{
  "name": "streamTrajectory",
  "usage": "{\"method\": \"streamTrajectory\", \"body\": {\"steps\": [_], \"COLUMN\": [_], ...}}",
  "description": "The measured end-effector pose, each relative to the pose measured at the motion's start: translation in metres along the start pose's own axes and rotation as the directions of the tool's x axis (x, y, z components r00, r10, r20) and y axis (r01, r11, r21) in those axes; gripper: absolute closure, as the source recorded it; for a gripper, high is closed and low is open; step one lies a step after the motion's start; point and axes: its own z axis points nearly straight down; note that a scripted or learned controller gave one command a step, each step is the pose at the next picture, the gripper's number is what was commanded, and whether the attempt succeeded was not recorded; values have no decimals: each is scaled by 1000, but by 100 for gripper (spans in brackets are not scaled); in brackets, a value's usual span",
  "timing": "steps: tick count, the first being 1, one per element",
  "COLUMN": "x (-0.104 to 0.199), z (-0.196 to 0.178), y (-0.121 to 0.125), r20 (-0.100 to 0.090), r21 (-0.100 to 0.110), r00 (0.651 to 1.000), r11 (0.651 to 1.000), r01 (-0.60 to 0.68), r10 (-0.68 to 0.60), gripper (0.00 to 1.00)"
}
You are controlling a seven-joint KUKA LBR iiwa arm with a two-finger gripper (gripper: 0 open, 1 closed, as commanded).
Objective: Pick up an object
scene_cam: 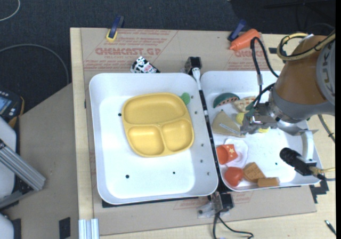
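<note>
camera: one fixed view above the bench [160,46], looking down at a slant
facing: left bin [106,142] mid-frame, right bin [298,150] at centre right
distance: far enough to take in both bins and dark floor across the top
arm [303,86]: enters from the right edge

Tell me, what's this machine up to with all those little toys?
A grey and orange robot arm reaches in from the right over the right bin, which holds a jumble of toy food. Its gripper is low among the pieces near the bin's upper middle, by a tan wedge; whether it has caught anything can't be told. Red pieces and brown ones lie nearer the front. The left bin holds a yellow divided tray.
</note>
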Motion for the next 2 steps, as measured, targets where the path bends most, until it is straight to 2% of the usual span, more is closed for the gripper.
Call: {"method": "streamTrajectory", "body": {"steps": [1,2], "x": [1,1], "z": [-44,-71], "y": [-5,-3], "r20": [-1,-1], "r21": [2,2], "r00": [1000,1000], "r11": [1000,1000], "r01": [-1,0], "r10": [1,0], "gripper": [100,100]}}
